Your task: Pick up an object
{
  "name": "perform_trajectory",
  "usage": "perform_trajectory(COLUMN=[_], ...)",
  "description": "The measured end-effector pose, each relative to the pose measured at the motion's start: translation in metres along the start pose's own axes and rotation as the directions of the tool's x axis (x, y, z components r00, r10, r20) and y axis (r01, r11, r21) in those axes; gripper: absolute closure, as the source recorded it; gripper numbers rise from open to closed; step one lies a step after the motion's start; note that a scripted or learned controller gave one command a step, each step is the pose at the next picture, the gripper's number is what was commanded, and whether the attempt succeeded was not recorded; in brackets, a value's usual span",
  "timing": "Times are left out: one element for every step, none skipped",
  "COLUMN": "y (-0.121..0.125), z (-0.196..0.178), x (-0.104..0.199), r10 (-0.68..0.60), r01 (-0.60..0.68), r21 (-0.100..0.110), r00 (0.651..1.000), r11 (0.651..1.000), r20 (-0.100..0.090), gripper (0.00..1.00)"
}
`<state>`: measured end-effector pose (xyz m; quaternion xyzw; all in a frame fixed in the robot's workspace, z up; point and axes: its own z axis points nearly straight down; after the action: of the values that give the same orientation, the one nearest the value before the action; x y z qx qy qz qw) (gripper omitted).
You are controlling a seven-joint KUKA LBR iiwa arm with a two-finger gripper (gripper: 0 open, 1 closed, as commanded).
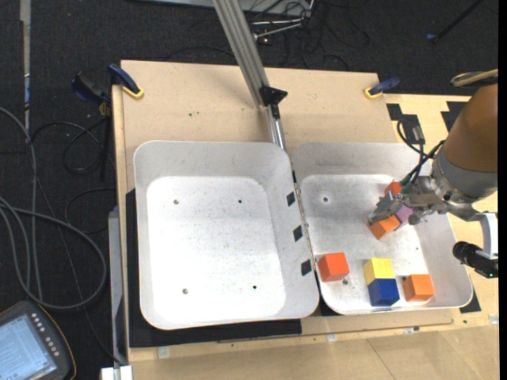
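Gripper [394, 214] hangs low in the right white plastic bin [348, 307], an orange block [385, 226] directly at its tip, tilted; whether that block is clamped I cannot tell. Other blocks lie apart, toward the bin's near edge.

Arm [475, 145] cut off at right edge

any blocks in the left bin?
No. The left bin shows bare white floor, while the orange, yellow and blue blocks all lie in the right bin.
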<state>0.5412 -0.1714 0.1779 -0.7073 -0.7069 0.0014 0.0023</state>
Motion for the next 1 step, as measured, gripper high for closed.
perform_trajectory(y=[-0.0015], z=[0.0437], x=[0.0037], r10=[0.000], r01=[0.000], r21=[-0.001], r00=[1.000], r11=[1.000], r20=[0.000], gripper=[0.00])
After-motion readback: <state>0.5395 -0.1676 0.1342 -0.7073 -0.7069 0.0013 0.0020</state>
